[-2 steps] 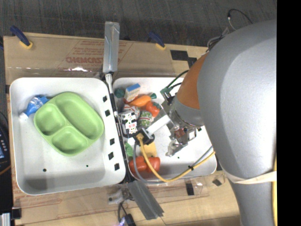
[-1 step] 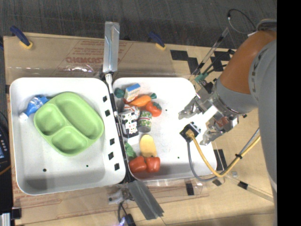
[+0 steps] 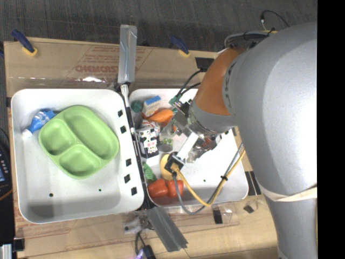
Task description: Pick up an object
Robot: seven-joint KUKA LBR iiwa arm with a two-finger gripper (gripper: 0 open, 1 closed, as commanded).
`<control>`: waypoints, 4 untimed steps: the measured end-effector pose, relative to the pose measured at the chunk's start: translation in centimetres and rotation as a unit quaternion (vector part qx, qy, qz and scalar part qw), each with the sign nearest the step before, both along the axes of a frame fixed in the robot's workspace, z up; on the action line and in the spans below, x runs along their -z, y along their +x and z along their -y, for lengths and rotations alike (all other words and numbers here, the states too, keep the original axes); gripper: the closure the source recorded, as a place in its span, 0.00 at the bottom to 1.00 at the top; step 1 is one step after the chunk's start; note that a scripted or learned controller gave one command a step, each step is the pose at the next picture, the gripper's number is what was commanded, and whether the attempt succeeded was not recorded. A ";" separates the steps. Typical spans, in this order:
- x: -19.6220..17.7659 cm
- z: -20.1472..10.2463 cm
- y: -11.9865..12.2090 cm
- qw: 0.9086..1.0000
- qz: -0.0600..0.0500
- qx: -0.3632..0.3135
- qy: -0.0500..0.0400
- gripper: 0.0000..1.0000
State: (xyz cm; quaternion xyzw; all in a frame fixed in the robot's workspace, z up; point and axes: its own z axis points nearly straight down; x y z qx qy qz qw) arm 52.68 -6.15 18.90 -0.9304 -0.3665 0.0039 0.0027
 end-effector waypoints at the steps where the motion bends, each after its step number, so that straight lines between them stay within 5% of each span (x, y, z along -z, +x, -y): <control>1: -3.0 7.5 -2.8 1.000 0.003 0.031 0.000 0.00; 2: 8.7 4.9 3.5 0.999 0.004 -0.032 0.000 0.00; 3: 6.6 12.0 -1.8 0.990 0.001 0.138 0.000 0.00; 4: -1.7 12.3 11.8 0.992 0.004 0.128 -0.001 0.00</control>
